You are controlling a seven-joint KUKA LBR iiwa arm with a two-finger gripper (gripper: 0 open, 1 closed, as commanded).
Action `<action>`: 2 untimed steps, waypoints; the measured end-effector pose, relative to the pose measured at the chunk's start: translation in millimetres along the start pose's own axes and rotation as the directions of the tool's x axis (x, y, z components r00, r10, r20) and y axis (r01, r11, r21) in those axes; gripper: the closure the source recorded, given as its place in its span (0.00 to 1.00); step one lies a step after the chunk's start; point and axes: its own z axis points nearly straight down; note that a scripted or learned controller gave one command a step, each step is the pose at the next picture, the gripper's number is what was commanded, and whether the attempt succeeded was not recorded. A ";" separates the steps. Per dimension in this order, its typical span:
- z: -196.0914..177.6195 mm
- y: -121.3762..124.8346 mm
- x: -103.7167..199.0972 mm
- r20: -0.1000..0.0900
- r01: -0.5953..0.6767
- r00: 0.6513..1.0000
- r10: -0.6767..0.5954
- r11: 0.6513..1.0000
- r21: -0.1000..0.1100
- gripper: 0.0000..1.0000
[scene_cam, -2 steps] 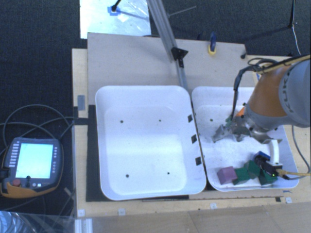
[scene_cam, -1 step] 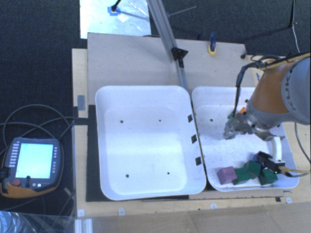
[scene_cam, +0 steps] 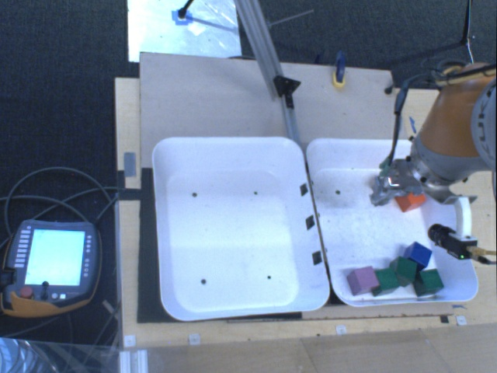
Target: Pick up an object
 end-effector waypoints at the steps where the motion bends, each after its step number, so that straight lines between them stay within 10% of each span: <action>1: -59.2 -6.1 1.7 0.000 0.000 1.000 0.000 1.000 -0.001 1.00; 2: -92.1 -4.2 1.4 -0.001 0.000 1.000 0.000 1.000 0.002 1.00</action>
